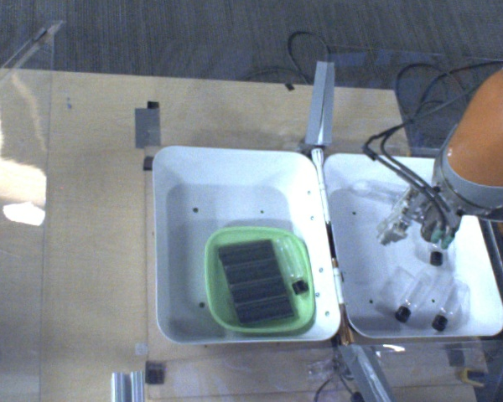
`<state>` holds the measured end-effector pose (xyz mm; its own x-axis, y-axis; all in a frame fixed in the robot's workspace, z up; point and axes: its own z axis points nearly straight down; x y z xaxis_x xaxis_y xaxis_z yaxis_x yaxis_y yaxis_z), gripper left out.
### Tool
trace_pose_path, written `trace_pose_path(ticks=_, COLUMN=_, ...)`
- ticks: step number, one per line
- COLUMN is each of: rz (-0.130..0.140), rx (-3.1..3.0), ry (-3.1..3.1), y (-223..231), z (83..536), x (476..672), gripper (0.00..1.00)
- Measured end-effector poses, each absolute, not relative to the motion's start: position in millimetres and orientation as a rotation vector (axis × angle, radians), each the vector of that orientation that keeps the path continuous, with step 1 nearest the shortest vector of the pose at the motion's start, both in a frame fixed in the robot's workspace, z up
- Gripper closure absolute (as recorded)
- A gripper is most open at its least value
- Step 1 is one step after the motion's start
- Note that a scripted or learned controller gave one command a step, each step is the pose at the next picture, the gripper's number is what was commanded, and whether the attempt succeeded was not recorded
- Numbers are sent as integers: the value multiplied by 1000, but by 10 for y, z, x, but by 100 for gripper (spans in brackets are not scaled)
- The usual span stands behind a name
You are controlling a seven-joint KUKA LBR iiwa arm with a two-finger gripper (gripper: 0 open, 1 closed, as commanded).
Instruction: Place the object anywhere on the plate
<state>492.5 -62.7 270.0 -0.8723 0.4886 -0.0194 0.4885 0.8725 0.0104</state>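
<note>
**Arm over right bin, plate in left bin**

Camera view: the green plate lies in the left bin, carrying a dark ridged object. The tool hangs above the right bin; its opening cannot be told.

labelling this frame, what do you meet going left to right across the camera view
left white bin → green plate with a dark ridged block on it → small black object on the plate's right side → right white bin → gripper → orange band
</note>
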Motion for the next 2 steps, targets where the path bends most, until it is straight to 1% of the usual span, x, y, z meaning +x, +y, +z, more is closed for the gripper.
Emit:
trace_pose_path(ticks=1, rz=3, rx=326, ry=3115, y=-204, z=2218, x=4897, gripper=100)
trace_pose_path(ticks=2, rz=2, rx=84, ry=3133, y=-156, z=1854, x=4887, gripper=100)
